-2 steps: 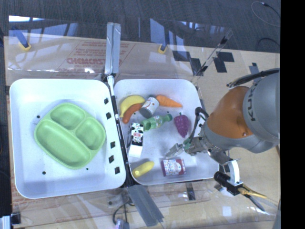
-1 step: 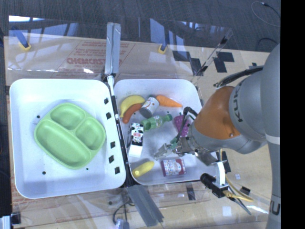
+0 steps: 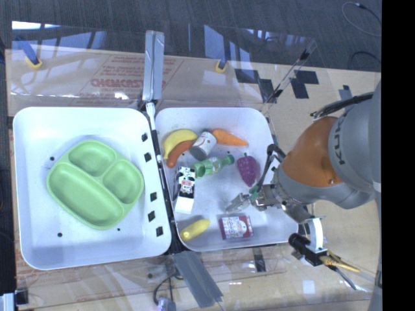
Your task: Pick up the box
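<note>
Two white bins are sitting side by side on a bench (image 3: pixel 337 102). One box (image 3: pixel 186 188) is lying in the right bin (image 3: pixel 214 113), close against that bin's left wall and about halfway along it. It is a small, narrow carton lying flat, lengthwise from the far side toward the near side. Its far half is showing a black-and-white cow-style print, and its near half is looking plain white.

Seven other things are sharing the right bin, one of each. One banana (image 3: pixel 176 140) and one carrot (image 3: pixel 229 137) are lying toward the far edge, with one small grey-and-white can (image 3: pixel 203 145) between them. One green bottle (image 3: pixel 213 166) is lying on its side near the middle, its base just beside the box's far end. One purple fruit (image 3: pixel 248 168) is resting toward the right wall. One yellow piece (image 3: pixel 194 228) is sitting by the near left corner, and one red tin (image 3: pixel 235 226) is lying along the near edge.

One green plate (image 3: pixel 96 183), divided into three compartments, is sitting in the middle of the left bin (image 3: pixel 26 173).

One arm (image 3: pixel 324 164) is reaching in over the right bin's right wall. Its gripper (image 3: pixel 238 203) is hanging above bare bin floor between the bottle and the tin, well apart from the box. Whether it is open or closed cannot be told from this angle.
</note>
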You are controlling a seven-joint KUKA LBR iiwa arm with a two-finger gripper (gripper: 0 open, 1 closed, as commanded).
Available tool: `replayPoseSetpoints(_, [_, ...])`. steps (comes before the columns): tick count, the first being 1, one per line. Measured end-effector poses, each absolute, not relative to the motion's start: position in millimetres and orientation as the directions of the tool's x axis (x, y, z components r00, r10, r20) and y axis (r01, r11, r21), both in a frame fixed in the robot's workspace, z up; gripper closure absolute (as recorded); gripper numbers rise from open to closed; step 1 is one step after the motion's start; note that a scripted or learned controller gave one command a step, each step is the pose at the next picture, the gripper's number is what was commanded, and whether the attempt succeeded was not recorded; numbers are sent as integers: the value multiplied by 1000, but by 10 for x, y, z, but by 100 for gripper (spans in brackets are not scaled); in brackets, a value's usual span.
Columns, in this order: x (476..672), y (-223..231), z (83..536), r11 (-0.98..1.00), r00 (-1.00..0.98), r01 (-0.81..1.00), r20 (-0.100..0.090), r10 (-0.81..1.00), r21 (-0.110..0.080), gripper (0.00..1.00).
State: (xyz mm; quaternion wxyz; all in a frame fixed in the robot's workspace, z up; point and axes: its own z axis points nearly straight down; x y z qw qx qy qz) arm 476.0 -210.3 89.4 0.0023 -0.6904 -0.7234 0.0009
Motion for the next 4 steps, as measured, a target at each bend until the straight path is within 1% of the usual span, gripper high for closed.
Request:
replayPoseSetpoints(1, [4755,-1461,898,77,-77,997,4,997,-9,0])
replayPoseSetpoints(2, [4757,-2108,892,112,-112,994,3,994,-5,0])
replayPoseSetpoints(3, [4754,-1433,882,11,-11,1000,4,1000,-10,0])
replayPoseSetpoints(4, [4757,-2080,893,88,-88,996,2,996,-5,0])
